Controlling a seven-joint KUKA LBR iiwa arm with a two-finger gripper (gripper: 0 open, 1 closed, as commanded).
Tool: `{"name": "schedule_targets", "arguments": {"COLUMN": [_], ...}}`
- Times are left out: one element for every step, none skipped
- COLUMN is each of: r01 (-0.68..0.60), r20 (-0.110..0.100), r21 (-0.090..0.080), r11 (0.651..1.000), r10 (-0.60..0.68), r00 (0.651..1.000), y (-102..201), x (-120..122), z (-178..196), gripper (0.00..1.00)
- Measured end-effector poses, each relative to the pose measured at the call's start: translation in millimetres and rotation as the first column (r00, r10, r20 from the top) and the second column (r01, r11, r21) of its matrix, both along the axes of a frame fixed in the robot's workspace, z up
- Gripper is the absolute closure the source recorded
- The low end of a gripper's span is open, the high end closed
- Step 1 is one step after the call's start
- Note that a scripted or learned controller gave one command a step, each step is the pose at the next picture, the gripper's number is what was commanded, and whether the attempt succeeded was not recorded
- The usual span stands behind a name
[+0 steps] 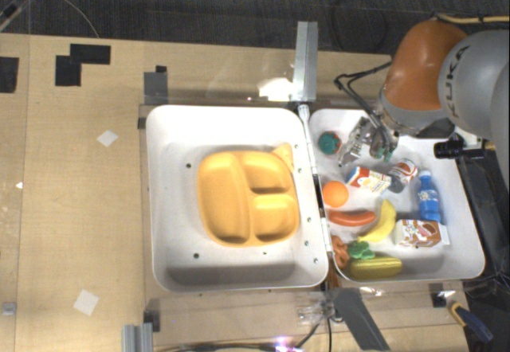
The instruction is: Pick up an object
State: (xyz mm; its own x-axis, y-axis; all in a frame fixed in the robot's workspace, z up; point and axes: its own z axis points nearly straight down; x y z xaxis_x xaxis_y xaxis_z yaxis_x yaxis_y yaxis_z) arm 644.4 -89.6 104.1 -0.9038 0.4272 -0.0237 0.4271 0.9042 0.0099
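The desk (72,207) is pale wood with black marks near its far left edge and small white squares on its open surface. Two shallow white bins rest on it side by side: the right bin (466,259) lies beneath the tool (358,143), the left bin (167,207) just left of the tool.

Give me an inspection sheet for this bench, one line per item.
Surface: wooden bench bearing two white bins side by side.
Job's things: right bin holds a teal ball, orange, banana, blue bottle, red sausage, small cartons.
Clutter: left bin holds a yellow divided tray.
Grippers: hand low over the right bin's far side; nothing visibly between its fingers.
Cables: black cable looping by the arm.
Surroundings: dark floor beyond the bench; black markers at far left.
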Motion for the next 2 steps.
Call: {"name": "schedule_targets", "arguments": {"r01": [0.017,0.017], "r20": [-0.015,-0.016], "r21": [0.001,0.001], "r11": [1.000,1.000], "r10": [-0.017,-0.017], "r00": [1.000,1.000], "y": [6.7,6.7], "x": [1.4,1.1], "z": [12.3,11.8], "gripper": [1.00,0.00]}}
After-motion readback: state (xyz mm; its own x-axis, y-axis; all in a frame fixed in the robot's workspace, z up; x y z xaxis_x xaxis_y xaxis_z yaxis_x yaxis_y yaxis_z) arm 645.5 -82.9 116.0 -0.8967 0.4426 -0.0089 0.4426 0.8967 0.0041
